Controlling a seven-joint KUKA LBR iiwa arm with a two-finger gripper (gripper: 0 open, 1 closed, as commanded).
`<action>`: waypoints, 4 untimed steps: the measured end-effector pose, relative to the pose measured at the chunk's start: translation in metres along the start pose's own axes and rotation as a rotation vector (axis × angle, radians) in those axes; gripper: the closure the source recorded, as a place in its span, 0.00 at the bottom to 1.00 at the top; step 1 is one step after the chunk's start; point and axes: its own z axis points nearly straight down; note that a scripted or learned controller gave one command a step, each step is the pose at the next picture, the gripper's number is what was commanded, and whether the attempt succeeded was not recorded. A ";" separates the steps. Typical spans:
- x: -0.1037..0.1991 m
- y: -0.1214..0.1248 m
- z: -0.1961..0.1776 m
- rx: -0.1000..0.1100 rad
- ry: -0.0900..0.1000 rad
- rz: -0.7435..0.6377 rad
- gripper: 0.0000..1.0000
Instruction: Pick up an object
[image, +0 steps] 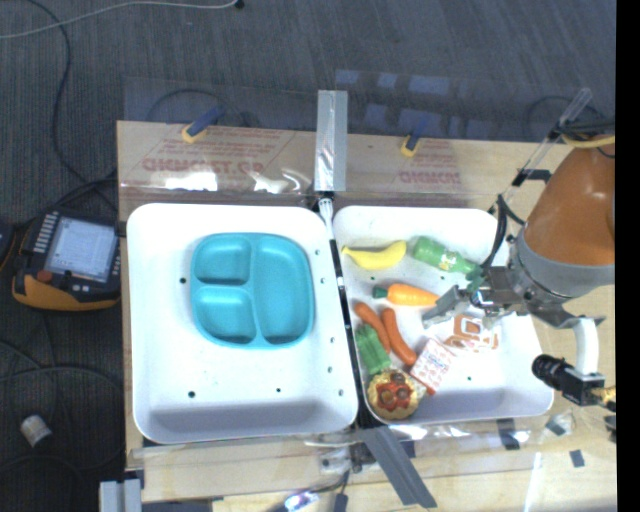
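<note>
The right bin (515, 385) holds several toy foods: a yellow banana (375, 256), a green bottle (441, 256), an orange carrot (412, 295), red-orange sticks (388, 331) beside a green piece (371, 352), a round pizza-like disc (392, 394) and a red-and-white packet (432, 366). A smaller red-and-white packet (472, 336) lies near the bin's middle right. My gripper (466, 306) reaches in from the right and hangs just above this smaller packet, to the right of the carrot. Its fingers look spread, open, with nothing between them.
The left bin (180, 390) carries a blue divided plate (250, 288). A metal divider (331, 140) stands behind the seam between the bins. A handheld pendant (68, 260) lies on the floor at far left.
</note>
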 end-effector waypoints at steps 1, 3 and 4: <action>-0.024 0.073 0.025 -0.001 -0.003 -0.212 0.00; 0.021 0.136 0.123 -0.018 -0.004 -0.276 1.00; 0.079 0.137 0.029 -0.001 -0.005 0.172 1.00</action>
